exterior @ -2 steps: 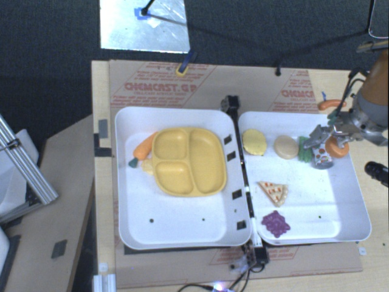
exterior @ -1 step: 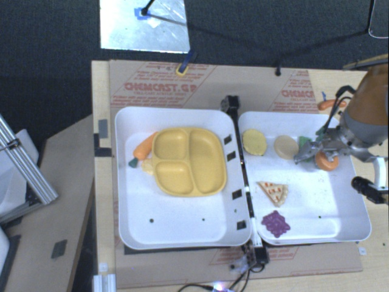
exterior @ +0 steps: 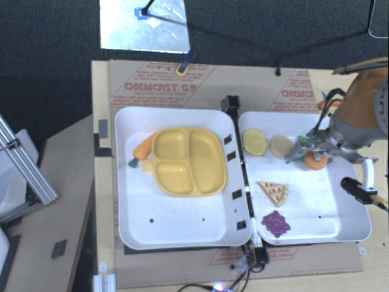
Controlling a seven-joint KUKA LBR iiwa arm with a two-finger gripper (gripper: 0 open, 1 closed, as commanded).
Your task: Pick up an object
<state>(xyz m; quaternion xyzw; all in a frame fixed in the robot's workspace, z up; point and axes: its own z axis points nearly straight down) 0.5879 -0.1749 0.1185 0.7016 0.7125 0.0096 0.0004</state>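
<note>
Orange and round, a small flat plastic piece point(exterior: 316, 160) lies in the upper right part of the right-hand shallow white bin point(exterior: 349, 227), and the grey arm's hand point(exterior: 302, 151) sits low over its left edge, reaching in from the right. This looks like the grasping step of the pick: the hand is down at bin level, at or nearly touching the orange piece, with a pale tan round disc point(exterior: 280, 146) just beside it on the left. Whether the hand is closed or spread cannot be told from this slant, and nothing can be seen held in it, so the piece should be counted as lying in the bin, not lifted. The next move, as I judge it, calls for a firm close centred on the orange piece and a straight rise, taking care not to catch the tan disc or push the piece against the bin wall. The piece appears thin and low, partly hidden by the hand, which may make it hard to get under. Elsewhere in that bin lie a yellow round disc point(exterior: 254, 142), a triangular waffle-patterned toy slice point(exterior: 273, 192) and a purple lumpy toy cluster point(exterior: 276, 223), all well apart from the hand.
</note>
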